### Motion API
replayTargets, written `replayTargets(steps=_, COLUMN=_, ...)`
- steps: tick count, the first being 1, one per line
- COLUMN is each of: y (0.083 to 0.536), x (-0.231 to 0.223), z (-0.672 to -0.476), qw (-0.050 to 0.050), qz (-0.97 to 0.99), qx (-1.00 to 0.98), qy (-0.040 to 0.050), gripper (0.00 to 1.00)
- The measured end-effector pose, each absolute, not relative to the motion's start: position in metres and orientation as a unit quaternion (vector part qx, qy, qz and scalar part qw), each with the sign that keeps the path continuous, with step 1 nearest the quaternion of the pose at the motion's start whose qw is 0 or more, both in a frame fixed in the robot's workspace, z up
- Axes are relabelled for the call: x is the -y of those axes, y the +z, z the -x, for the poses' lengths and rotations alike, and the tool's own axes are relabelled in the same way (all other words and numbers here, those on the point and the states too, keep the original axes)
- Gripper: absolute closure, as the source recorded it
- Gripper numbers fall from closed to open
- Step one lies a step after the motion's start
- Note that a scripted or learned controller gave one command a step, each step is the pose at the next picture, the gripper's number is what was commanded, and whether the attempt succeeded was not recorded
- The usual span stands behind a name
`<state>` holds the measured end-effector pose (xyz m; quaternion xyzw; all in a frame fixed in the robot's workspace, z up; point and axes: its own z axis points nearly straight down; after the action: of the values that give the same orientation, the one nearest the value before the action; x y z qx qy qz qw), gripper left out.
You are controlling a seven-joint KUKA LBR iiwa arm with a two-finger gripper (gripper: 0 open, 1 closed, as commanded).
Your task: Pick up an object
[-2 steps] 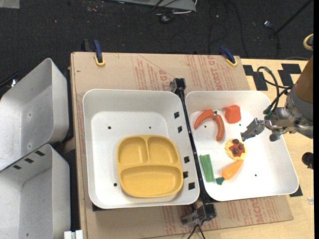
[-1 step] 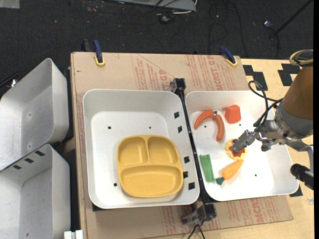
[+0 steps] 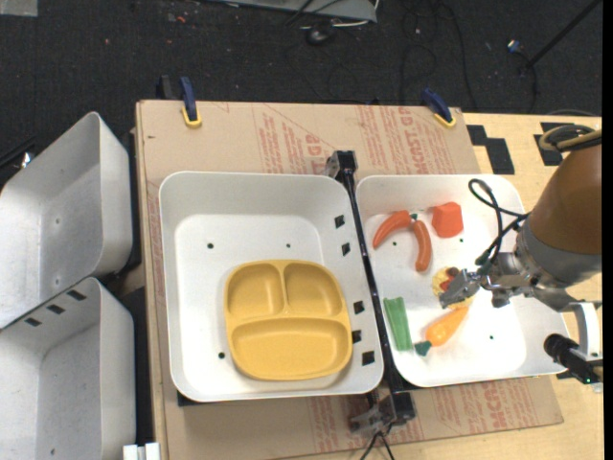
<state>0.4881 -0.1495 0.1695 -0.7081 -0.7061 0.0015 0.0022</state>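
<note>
The right bin (image 3: 508,357) holds several toy foods. A small yellow and red piece (image 3: 444,278) lies near the middle, with an orange carrot (image 3: 446,326) just below it. A green block (image 3: 397,321) sits by the bin's left wall. Two orange-red sausages (image 3: 390,226) (image 3: 421,244) and an orange-red block (image 3: 446,218) lie toward the back. My gripper (image 3: 466,287) comes in from the right and sits low, right beside the yellow piece and just above the carrot. Nothing is visibly held between its fingers.
The left bin (image 3: 192,286) carries a yellow divided plate (image 3: 285,319). A black divider (image 3: 362,266) runs between the bins. The arm's orange band (image 3: 575,209) and a black cable (image 3: 488,199) hang over the right bin's right side. Spare white bins (image 3: 57,257) stand at far left.
</note>
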Motion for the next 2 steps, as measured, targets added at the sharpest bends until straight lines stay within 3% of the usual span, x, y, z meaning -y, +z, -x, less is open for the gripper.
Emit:
replayTargets(steps=1, y=0.11, x=0.152, z=-0.479, qw=0.003, qz=0.708, qx=0.706, qy=0.0017, gripper=0.0)
replayTargets(steps=2, y=0.123, x=0.152, z=-0.481, qw=0.0, qz=0.708, qx=0.706, qy=-0.0001, gripper=1.0)
